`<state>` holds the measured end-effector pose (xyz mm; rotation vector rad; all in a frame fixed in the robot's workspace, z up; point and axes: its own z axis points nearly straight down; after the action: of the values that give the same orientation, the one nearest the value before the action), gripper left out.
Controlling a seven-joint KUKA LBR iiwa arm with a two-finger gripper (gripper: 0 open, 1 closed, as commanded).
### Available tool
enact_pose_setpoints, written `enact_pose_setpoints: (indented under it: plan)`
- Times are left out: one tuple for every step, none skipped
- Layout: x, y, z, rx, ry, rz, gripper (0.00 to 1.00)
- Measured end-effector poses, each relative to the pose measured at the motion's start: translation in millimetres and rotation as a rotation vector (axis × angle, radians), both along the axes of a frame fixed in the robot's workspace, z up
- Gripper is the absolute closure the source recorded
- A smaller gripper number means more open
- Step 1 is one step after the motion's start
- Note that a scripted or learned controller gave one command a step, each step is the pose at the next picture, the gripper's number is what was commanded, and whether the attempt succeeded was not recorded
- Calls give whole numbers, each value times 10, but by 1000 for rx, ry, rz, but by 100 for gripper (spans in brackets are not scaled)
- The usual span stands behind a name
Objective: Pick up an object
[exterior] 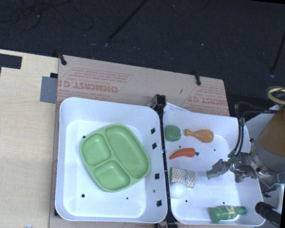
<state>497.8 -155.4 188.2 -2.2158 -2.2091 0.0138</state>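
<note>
The right bin (199,218) holds several small objects. A round green piece (172,133) and an orange drumstick (200,135) lie at its far side. A red pepper (183,153) is near the middle, with a patterned pad (182,176) and a white ball (178,190) below it by the divider. A green bottle (227,213) lies on its side at the near right. My gripper (219,170) hangs low over the bin's right half, right of the pepper and above the bottle, touching none of them. Nothing is seen in its grasp.
A green divided plate (115,156) lies in the left bin (73,128). A black divider rail (159,164) runs between the bins. The arm's orange band (279,130) and cables (240,136) stand over the right bin's far right rim. Both bins rest on cardboard (135,87).
</note>
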Motion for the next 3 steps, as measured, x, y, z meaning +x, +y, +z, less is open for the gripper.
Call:
enact_pose_setpoints:
  plan:
    - [31,0,66,-3,-14,3,0]
    - [-75,-22,-438,0,-7,2,0]
    - [-88,-11,-976,0,-7,3,0]
